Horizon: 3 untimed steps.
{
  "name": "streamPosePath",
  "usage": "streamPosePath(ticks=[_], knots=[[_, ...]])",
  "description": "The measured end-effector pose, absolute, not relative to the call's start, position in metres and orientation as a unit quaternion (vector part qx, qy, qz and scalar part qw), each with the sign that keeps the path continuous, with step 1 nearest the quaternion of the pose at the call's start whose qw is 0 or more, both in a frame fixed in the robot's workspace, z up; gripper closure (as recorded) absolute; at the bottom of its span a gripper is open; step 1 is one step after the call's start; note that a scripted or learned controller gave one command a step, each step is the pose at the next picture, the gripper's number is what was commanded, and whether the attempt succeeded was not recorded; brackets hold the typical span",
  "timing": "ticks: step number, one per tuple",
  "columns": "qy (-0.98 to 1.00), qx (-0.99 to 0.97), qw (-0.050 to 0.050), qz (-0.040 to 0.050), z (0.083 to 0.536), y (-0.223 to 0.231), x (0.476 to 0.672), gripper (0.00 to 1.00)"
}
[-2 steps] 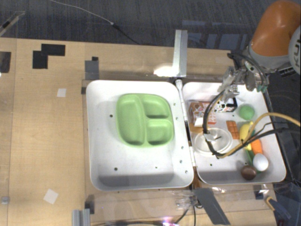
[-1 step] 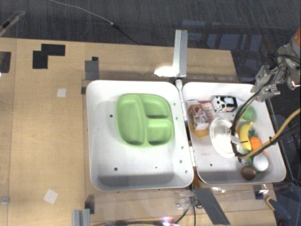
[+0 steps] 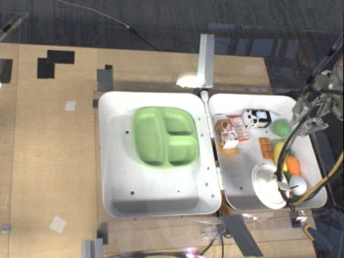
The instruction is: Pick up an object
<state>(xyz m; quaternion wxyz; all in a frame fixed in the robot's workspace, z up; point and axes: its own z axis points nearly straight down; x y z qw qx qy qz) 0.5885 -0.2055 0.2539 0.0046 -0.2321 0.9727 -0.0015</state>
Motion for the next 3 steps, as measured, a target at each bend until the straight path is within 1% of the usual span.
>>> streamPosePath(ticks=[1, 2, 3], knots=[[0.922, -0.388, 0.004, -0.0016, 0.266, -0.205, 0.572, 1.0], [0.797, -0.604, 0.004, -0.0022, 0.223, -0.204, 0.537, 1.0], [0.699, -0.715, 0.003, -0.002, 0.239, -0.204, 0.552, 1.0]])
